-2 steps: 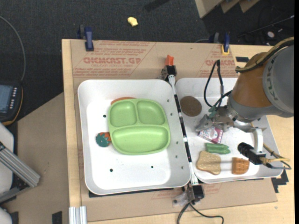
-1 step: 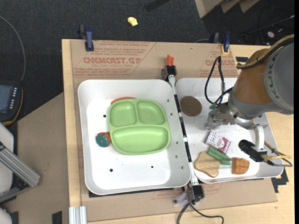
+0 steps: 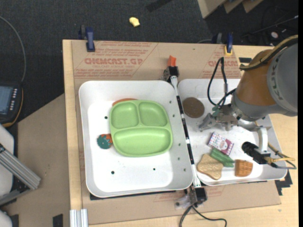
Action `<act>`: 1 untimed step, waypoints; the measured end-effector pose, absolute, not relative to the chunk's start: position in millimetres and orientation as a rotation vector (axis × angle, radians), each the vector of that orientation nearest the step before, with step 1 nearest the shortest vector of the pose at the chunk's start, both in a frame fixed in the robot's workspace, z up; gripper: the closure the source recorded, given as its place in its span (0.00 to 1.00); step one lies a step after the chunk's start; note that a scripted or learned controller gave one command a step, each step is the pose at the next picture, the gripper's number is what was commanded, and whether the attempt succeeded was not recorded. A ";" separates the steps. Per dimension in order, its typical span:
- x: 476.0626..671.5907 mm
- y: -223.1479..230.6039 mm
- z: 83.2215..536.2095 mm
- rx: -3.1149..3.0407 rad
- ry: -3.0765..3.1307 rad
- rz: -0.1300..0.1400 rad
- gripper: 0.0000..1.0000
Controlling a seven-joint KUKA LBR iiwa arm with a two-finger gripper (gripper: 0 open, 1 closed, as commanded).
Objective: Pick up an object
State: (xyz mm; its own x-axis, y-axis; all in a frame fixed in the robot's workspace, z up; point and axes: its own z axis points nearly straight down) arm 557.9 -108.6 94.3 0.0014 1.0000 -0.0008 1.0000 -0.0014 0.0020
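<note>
Pick – not yet done: gripper [image 3: 218, 121] over right bin [image 3: 199, 90], nothing seen held, open or closed unclear – pink packet [image 3: 220, 143], brown disc [image 3: 193, 107] unlifted

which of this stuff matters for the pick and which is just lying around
Job, near the pincer in the right bin: brown disc, pink box, green stick, toast, waffle.

Lying about: plate and teal ball in the left bin, away from the pincer; yellow scrap on the floor.
</note>
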 end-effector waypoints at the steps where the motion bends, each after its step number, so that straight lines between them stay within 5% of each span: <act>1: 503.3 -121.8 83.9 2.227 2.222 -0.004 0.00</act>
